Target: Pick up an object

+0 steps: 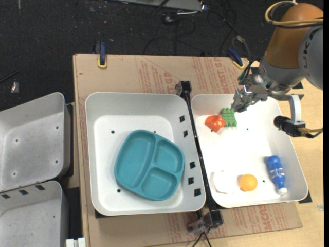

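Arm [295, 40]: grey casing, broad orange band above the wrist. A thin yellowish cable loops over the band. Gripper [241, 103] dark metal, compact.

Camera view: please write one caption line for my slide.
Arm's hand above green toy in right bin; teal plate in left.

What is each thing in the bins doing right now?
Teal plate: flat in the left bin.
Red and green toy: in the right bin, beside the gripper.
Orange ball: resting.
Blue bottle: lying on its side.
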Motion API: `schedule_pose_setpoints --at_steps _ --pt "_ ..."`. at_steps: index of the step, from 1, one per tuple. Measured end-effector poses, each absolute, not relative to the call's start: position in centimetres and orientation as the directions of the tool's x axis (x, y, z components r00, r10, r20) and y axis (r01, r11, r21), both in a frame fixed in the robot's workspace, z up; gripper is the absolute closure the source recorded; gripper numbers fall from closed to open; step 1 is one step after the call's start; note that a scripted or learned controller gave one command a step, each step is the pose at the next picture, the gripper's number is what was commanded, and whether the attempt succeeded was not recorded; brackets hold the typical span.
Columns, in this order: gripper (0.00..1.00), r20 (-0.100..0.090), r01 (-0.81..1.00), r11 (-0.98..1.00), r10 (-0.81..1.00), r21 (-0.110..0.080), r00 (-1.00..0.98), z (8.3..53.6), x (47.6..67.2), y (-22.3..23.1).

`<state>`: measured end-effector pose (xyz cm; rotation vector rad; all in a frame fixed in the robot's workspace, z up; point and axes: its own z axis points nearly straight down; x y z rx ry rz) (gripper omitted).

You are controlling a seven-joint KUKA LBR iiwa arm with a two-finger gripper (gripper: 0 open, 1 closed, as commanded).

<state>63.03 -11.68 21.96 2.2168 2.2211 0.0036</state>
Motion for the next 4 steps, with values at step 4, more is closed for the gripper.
schedule_pose_setpoints --at_steps 4 --pt "1.0 0.002 1.0 0.009 1.0 -0.002 -0.009 22.1 58.7 9.5"
